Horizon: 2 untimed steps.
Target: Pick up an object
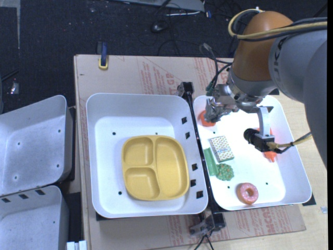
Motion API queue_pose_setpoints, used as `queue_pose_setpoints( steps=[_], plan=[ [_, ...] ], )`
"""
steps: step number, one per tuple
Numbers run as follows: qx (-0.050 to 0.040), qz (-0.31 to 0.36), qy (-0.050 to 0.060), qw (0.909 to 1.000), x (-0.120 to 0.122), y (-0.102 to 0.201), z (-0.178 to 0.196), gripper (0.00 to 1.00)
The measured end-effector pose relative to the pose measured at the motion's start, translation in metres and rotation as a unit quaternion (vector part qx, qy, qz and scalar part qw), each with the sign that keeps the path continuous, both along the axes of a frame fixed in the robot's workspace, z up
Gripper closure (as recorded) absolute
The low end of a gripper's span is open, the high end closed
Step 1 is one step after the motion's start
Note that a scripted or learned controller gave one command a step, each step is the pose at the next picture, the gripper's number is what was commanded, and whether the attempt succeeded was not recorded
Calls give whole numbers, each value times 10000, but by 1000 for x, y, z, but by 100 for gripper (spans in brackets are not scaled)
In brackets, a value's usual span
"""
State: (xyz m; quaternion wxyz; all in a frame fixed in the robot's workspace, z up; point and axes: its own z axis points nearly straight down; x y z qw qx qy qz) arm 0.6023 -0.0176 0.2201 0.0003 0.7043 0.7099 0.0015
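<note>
Down over the right white bin [291, 165] goes the gripper [214, 111], low above a small orange-red round piece [207, 122]; jaws' spread, cannot tell. Nothing visibly lifted; the pickup remains undone, I judge.

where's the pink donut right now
The pink donut lies in the right bin, near its front edge, just right of the green broccoli piece.
</note>
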Motion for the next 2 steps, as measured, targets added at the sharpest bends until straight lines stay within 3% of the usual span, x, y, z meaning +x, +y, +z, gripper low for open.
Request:
queue_pose_setpoints(
  steps=[1, 2],
  plan=[
    [0, 5, 2, 10000, 19, 55, -3, 100],
    [2, 7, 5, 10000, 17, 115, 3, 100]
  ],
)
